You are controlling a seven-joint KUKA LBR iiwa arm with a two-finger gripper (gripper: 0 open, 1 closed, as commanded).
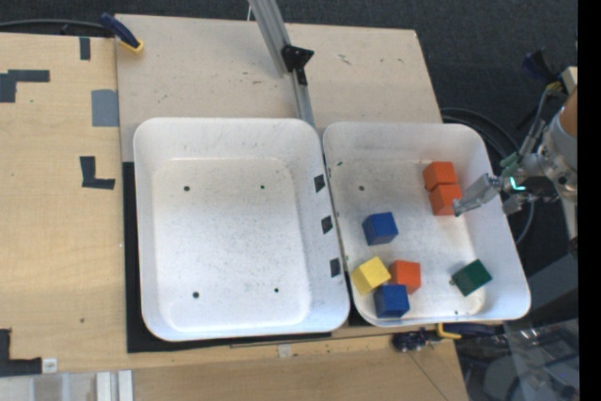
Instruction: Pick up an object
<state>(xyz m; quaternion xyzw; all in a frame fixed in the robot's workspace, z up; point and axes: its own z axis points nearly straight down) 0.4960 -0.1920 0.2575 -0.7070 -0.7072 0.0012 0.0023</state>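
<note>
Blocks are all lying in the right bin [404,131]: from left to right a yellow block [372,273], three blue and orange ones near it, two orange blocks [442,187] stacked into one short column whose long axis runs up-down in the view, and a green block [471,277]. Nothing is lifted yet, so I judge the whole pick is left to do. The gripper [474,194] is at the right rim, touching or just beside the orange pair, and I cannot tell how far its jaws are open or whether they hold anything.

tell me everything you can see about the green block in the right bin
The green block is a small dark green cube with a matte, wood-like look, turned at an angle to the walls of the right bin. It sits flat on the floor near the bin's front right corner, apart from the other blocks, with nothing touching it. The claw is farther back, by the orange blocks.
</note>
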